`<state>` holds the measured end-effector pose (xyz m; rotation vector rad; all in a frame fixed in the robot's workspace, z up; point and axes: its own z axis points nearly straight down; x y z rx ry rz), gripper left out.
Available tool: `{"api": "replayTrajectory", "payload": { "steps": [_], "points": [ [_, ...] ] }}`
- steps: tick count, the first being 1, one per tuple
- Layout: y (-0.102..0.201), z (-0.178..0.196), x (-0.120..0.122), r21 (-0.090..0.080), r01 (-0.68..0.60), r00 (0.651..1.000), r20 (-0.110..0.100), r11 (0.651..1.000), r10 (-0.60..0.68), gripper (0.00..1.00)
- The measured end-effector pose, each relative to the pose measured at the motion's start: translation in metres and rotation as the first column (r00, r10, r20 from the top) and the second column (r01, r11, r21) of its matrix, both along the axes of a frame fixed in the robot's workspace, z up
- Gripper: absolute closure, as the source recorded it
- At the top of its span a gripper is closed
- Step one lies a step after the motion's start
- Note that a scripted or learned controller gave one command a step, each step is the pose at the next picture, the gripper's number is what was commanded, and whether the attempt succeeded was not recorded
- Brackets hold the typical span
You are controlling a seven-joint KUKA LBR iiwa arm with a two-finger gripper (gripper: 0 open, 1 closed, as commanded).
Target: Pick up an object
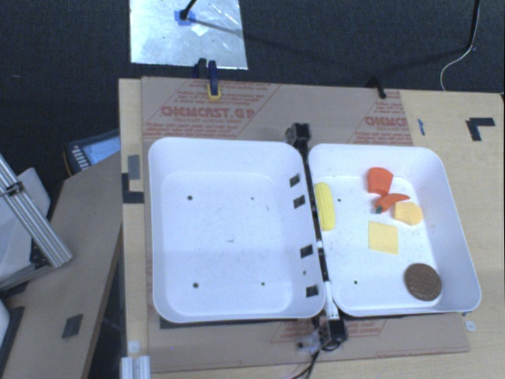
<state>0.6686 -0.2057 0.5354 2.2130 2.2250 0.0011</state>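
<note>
The right bin (454, 212) holds several small items. A yellow corn cob (324, 205) lies along its left wall. An orange wedge (379, 180) sits near the back, with a small carrot (390, 202) just below it and a yellow-orange cheese chunk (409, 213) to the right. A flat yellow square slice (384, 237) lies in the middle. A round brown cookie (423, 281) rests near the front right corner.
The left bin (158, 212) stands beside the right one, joined by black clips (306, 251) along the shared edge. Both rest on a cardboard sheet (237, 109) over the wooden bench. A silver plate (188, 20) lies at the back. An aluminium rail (31, 219) slants at the left.
</note>
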Motion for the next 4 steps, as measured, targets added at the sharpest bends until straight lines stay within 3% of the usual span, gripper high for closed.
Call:
{"api": "replayTrajectory", "payload": {
  "steps": [1, 2, 3, 4],
  "points": [
    [0.000, 0.000, 0.000, 0.000, 0.000, 1.000, 0.000, 1.000, 0.000, 0.00],
    [0.001, 0.012, 0.000, -0.003, -0.004, 1.000, 0.004, 1.000, 0.004, 1.00],
    [0.001, 0.012, 0.000, -0.002, -0.004, 1.000, 0.003, 1.000, 0.004, 0.00],
    [0.001, 0.024, 0.001, -0.005, -0.008, 1.000, 0.008, 1.000, 0.008, 1.00]
  ]
}}
